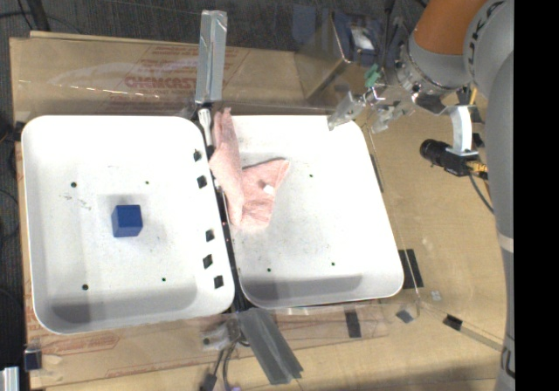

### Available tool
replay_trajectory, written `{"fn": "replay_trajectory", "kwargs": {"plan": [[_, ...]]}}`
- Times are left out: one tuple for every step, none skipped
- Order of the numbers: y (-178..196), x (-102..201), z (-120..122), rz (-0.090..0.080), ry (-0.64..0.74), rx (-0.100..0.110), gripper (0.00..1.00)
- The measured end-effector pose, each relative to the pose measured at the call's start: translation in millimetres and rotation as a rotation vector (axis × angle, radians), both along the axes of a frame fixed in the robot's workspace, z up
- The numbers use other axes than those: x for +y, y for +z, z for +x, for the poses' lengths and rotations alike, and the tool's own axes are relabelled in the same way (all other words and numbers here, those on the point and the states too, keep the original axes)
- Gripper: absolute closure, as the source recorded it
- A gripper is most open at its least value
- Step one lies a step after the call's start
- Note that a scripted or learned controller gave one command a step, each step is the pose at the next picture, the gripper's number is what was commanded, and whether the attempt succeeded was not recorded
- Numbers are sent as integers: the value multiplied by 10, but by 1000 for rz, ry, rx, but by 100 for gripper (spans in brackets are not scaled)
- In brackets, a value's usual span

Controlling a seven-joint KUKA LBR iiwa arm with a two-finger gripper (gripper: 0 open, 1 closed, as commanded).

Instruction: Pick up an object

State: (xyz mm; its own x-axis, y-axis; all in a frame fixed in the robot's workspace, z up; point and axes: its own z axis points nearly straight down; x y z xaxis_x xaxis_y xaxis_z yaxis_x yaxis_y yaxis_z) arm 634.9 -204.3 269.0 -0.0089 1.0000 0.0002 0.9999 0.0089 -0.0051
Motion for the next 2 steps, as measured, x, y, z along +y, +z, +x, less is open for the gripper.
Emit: {"fn": "replay_trajectory", "kwargs": {"plan": [[-369, 191, -240, 0, -89, -1, 0], [-605, 443, -56, 2, 215, 0, 0]]}}
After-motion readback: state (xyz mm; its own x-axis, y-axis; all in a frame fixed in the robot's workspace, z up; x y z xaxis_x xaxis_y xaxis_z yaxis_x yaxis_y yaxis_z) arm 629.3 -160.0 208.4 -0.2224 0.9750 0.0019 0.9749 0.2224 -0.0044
